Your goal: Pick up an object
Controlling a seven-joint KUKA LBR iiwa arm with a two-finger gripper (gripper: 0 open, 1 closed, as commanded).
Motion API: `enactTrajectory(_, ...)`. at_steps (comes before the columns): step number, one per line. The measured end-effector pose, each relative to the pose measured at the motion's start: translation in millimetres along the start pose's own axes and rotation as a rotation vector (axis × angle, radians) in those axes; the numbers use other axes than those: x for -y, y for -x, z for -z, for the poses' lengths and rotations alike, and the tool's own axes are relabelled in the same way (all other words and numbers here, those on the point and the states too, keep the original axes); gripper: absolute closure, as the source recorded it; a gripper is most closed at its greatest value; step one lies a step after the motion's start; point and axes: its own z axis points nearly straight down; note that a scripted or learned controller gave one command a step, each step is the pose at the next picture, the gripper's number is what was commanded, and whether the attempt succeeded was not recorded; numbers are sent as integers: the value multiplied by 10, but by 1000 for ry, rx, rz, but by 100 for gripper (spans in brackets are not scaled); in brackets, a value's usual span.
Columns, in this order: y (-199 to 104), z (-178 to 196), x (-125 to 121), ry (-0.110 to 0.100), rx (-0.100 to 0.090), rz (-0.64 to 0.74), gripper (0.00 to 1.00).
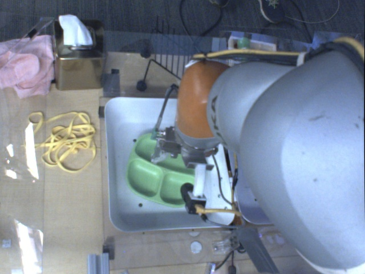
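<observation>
The grey robot arm (296,153) with the orange band (194,104) is reaching in from the right and is covering most of the right half of the camera view. Its hand (167,148) is hanging low over the shallow white plastic bin (117,153), directly above the upper right part of the light green compartmented plastic tray (147,176). The wrist is hiding the tip of the hand, so it cannot be told whether the hand is released or clenched, or whether it is touching the tray.

The tray is lying flat on the bin floor, near the middle of the bin, with its compartments facing up. Its right portion is lying under the arm.

Outside the bin, a loose tangle of yellow cord (63,141) is lying on the pale wooden worktop (68,221), well apart from the bin's left wall. A brass-coloured tissue box (77,61) with a white tissue standing out of its top is sitting at the far left corner of the worktop. A pink crumpled cloth (23,67) is lying just beside the box, on its left.
</observation>
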Motion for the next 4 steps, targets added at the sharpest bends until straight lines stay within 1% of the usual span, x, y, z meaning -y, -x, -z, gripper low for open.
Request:
enactTrajectory(1,-419,-540,133,3,0,39,0)
enactTrajectory(2,273,-627,-72,9,-12,26,0)
enactTrajectory(3,-527,-635,437,20,-6,-68,0)
enactTrajectory(4,230,-639,88,18,-10,157,0)
